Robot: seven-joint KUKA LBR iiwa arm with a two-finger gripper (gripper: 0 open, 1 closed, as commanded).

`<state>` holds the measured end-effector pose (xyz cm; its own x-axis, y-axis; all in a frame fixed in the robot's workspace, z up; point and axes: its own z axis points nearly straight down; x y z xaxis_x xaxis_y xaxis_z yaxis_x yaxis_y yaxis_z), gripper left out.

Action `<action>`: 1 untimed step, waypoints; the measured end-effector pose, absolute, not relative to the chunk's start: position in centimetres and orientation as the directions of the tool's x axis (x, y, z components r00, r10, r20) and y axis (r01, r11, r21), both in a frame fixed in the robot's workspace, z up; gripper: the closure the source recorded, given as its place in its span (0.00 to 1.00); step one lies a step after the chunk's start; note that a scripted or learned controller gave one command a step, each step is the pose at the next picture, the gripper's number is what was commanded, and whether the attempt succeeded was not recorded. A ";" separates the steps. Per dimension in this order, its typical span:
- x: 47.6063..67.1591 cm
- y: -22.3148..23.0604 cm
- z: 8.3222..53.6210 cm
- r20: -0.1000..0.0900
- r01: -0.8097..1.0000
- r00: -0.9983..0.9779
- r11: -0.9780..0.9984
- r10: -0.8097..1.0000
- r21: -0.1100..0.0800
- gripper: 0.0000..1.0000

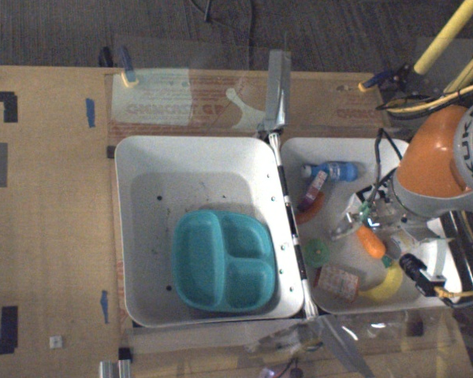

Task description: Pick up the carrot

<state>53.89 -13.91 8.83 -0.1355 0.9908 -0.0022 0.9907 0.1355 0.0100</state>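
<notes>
- Nearest the camera, a small pinkish-brown packet and a banana are seen lying along the bottom edge of the right bin.
- A teal divided plate is seen sitting in the left bin, toward its lower half.
- A little green round thing is spotted just above the packet, near the divider between the bins.
- The carrot is found in the right bin, just above the banana, right under the gripper.
- The gripper is parked directly over the carrot's upper end; how wide the jaws are can't be told, and no grip on the carrot can be made out.
- Further back, a blue-capped bottle is laid on its side, with a red-brown item angled below it.
</notes>
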 end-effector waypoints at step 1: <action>54.0 -14.2 9.9 -0.009 0.991 -0.132 0.132 0.991 0.015 1.00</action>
